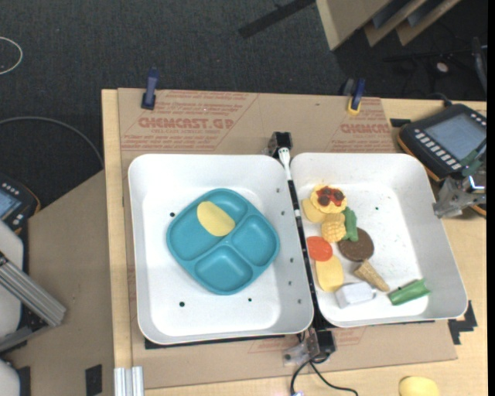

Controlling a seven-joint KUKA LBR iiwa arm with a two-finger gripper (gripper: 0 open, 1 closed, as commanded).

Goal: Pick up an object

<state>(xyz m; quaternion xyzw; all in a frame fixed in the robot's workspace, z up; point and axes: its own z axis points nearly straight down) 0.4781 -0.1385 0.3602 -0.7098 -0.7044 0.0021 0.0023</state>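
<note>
1. The claw (pixel 458 195) sits at the right bin's (pixel 402 174) right edge; how wide it stands cannot be told.
2. Toy foods (pixel 334 232) cluster along that bin's left wall, well apart from it.

The bench (pixel 232 116), topped with printed cardboard, bears two white bins touching side by side: the left bin (pixel 155 309) and the right bin (pixel 433 255). Two clamps (pixel 149 90) grip the cardboard's far edge. A pendant (pixel 448 143) rests at the right.

Dark carpet floor (pixel 69 69), cardboard-topped bench (pixel 232 116), possibly wooden furniture (pixel 363 19)
</note>
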